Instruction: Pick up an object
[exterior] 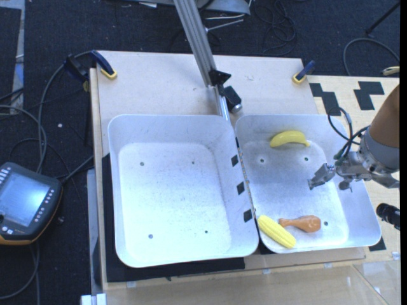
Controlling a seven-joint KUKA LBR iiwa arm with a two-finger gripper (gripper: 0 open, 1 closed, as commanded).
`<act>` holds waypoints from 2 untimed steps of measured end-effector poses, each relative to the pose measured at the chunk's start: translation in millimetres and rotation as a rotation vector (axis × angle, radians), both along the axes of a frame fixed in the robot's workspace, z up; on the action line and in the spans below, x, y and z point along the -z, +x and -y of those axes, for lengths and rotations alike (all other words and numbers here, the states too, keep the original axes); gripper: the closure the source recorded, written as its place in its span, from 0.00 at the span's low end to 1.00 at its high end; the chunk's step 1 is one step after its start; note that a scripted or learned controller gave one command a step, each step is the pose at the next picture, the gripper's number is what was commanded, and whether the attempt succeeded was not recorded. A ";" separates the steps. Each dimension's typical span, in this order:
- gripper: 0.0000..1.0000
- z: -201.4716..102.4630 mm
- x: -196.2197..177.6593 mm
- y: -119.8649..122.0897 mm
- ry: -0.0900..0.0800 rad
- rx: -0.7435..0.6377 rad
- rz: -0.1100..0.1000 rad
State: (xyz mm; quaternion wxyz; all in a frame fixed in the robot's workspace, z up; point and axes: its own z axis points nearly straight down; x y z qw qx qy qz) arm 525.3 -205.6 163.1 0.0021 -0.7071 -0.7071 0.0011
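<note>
A banana (289, 138) lies on its side near the far wall of the right-hand bin (356, 224), while a corn cob (276, 231) and a brown drumstick (302, 223) rest just beside each other, end to end, at the near edge of the same bin; any of the three would satisfy the task of picking up an object. The gripper (318, 178) hangs over the right side of this bin, between the banana and the drumstick and touching neither, with nothing between its fingers; at this angle how far apart they stand cannot be told. Behind it the grey arm (385, 142) reaches in from the right. The neighbouring left-hand bin (166, 189) sits alongside, the two sharing a middle wall marked with black squares, and both stand on a pale wooden bench (159, 81) clamped at its far corners. By the look of it, the approach is in hand and no grasp has been made; the next move calls for settling on one object, lining the fingers across its narrow width, and descending squarely, since the rounded shapes could roll aside
</note>
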 end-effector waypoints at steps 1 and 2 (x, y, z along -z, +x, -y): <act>0.00 -10.3 53.9 -4.3 0.000 -0.001 0.000; 0.00 -10.6 68.2 -4.4 -0.001 0.000 0.004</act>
